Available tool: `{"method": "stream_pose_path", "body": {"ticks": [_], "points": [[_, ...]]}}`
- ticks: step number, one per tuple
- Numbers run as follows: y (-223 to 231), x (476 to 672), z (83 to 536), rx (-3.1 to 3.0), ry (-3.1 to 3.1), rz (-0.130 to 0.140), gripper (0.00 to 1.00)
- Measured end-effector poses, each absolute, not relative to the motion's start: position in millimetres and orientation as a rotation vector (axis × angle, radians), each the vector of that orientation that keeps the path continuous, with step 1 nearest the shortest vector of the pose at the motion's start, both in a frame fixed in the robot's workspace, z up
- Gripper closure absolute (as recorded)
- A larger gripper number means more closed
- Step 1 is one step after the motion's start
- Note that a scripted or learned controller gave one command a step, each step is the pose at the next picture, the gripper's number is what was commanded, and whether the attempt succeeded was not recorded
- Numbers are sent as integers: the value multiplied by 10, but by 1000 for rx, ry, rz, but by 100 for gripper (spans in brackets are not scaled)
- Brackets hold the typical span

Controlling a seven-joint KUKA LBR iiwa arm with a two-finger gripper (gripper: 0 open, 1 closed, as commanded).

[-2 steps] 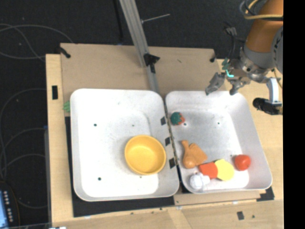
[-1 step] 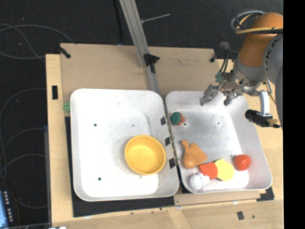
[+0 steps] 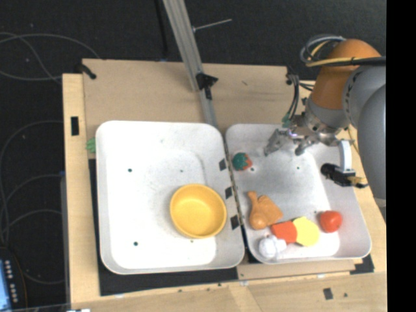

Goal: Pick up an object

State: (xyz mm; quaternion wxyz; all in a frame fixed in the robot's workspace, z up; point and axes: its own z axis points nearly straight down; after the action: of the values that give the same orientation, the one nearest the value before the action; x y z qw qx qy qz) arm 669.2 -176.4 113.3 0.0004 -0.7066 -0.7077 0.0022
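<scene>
My gripper (image 3: 285, 146) hangs over the back of the right bin (image 3: 286, 174), its two fingers spread open with nothing between them. Below it, towards the front of that bin, lie an orange pear-shaped toy (image 3: 261, 211), a small red-orange block (image 3: 284, 231), a yellow piece (image 3: 307, 231), a red ball-like thing (image 3: 330, 221) and a white thing (image 3: 269, 246). A small green and red ball (image 3: 242, 162) rests at the bin's left wall, to the left of the gripper. A yellow bowl (image 3: 197, 210) sits in the left bin (image 3: 140, 168).
A slanted metal pole (image 3: 188, 51) rises from behind the two bins. The arm's grey body and orange band (image 3: 338, 77) stand above the right bin's back right corner. The wooden bench (image 3: 149, 90) surrounds both bins.
</scene>
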Motion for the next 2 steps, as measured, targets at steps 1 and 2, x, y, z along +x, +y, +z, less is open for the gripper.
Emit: {"method": "stream_pose_path", "body": {"ticks": [1,2], "points": [[-1778,6693,1010,-2222,-2224,5,0],[-1789,6705,1140,-2223,-2229,3,100]]}}
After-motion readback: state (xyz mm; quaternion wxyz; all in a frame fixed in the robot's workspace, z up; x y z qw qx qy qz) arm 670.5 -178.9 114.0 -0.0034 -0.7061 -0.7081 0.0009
